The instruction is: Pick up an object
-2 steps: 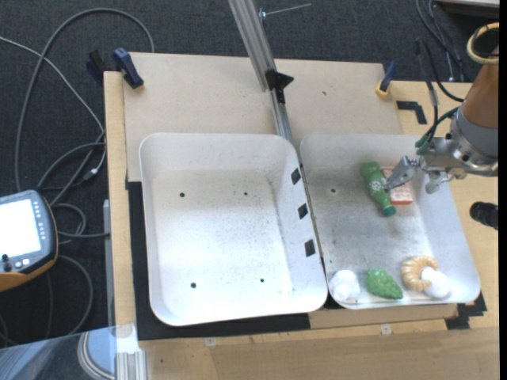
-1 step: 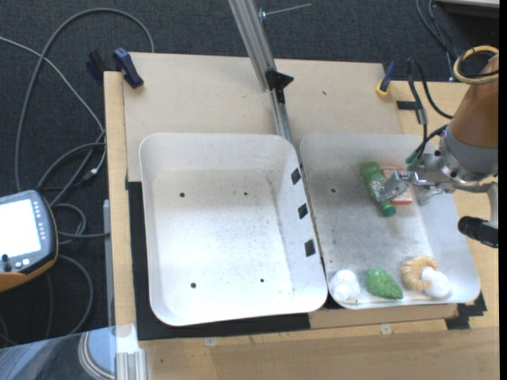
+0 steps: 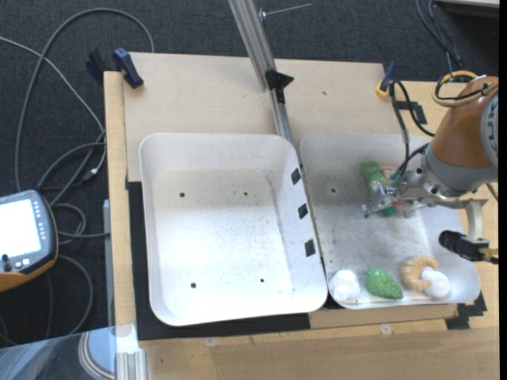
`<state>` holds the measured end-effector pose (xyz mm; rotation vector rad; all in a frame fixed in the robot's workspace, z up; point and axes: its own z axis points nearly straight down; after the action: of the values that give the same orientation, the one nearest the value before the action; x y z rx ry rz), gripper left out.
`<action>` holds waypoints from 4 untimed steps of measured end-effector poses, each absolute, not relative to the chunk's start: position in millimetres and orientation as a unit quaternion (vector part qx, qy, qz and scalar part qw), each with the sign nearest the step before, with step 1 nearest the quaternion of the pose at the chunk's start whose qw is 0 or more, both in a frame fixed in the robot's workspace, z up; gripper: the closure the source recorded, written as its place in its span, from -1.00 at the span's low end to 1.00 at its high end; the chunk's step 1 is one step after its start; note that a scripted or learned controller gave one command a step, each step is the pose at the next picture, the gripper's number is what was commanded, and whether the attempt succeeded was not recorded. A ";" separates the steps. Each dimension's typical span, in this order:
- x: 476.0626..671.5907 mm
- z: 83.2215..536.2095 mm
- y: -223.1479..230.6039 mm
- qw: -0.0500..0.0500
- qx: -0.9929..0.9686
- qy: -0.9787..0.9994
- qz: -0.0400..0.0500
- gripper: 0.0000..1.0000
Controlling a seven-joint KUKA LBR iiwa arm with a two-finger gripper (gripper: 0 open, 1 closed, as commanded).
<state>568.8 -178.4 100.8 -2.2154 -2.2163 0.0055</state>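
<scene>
My gripper (image 3: 382,199) is down in the right bin (image 3: 348,236), reaching in from the right below the orange wrist band. A green object (image 3: 371,172) lies right beside the fingertips, at their upper left, with a small reddish bit showing next to it. Along the bin's front edge lie a white ball (image 3: 344,284), a green lumpy object (image 3: 383,283) and a tan ring with a white piece (image 3: 424,276). Whether anything sits between the fingers is too small to tell.
The left bin (image 3: 158,172) stands beside the right one, split off by a ridge with black clips (image 3: 302,210). A metal pole (image 3: 252,34) rises at the back centre. Cables lie at the bench's back right. A black arm part (image 3: 463,245) overhangs the right bin's edge.
</scene>
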 end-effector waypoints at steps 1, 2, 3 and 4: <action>571.1 116.2 -178.7 0.000 -0.707 -0.707 -0.001 1.00; 582.9 171.5 -175.9 -0.003 -0.706 -0.708 -0.002 1.00; 581.4 234.2 -170.3 -0.004 -0.706 -0.708 -0.002 1.00; 582.3 240.3 -170.1 -0.002 -0.706 -0.708 -0.001 1.00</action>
<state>582.3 -170.1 240.3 -2.2216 -2.2261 -0.0027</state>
